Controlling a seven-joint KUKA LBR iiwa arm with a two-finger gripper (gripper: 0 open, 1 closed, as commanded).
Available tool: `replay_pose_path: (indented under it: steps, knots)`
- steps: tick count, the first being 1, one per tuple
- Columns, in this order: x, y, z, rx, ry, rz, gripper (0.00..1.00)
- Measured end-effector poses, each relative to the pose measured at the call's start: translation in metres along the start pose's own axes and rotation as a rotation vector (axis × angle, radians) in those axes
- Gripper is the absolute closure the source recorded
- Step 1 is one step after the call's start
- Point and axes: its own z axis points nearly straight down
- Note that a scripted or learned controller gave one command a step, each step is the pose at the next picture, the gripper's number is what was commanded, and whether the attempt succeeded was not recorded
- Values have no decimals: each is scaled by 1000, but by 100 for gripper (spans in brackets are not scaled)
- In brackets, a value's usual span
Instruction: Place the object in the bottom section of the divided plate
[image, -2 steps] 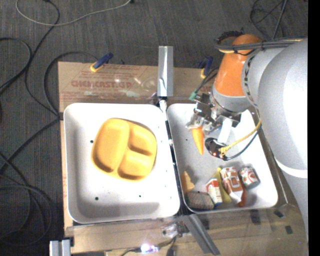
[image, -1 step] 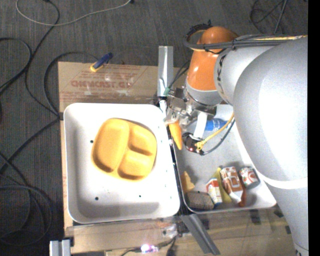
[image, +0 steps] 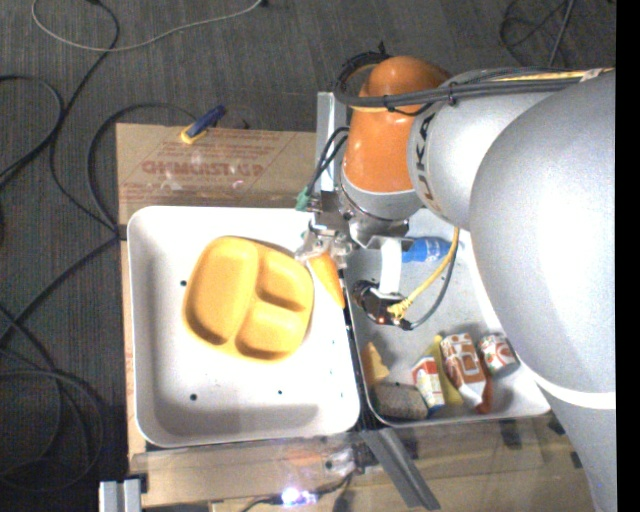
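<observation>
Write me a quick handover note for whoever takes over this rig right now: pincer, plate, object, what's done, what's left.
Pincer: over the seam between the bins, at the plate's right edge; an orange object sits at its tip, grip unclear.
Divided plate: yellow, in the left bin, nothing in its sections.
Right bin: holds other items.
Done: object brought to the plate's edge.
Left: place it in the bottom section.

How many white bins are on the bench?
2. The left bin holds the yellow plate. The right bin lies beside it, touching, mostly covered by the arm; small items crowd its lower end, and more may be hidden.
</observation>
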Motion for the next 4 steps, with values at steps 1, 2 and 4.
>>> replay_pose_path:
  steps: [1, 2, 4]
  knots:
    - [94, -25, 37, 3, 0, 111, 100]
    - [124, -49, 13, 0, -1, -121, 100]
    - [98, -23, -4, -1, -1, -285, 100]
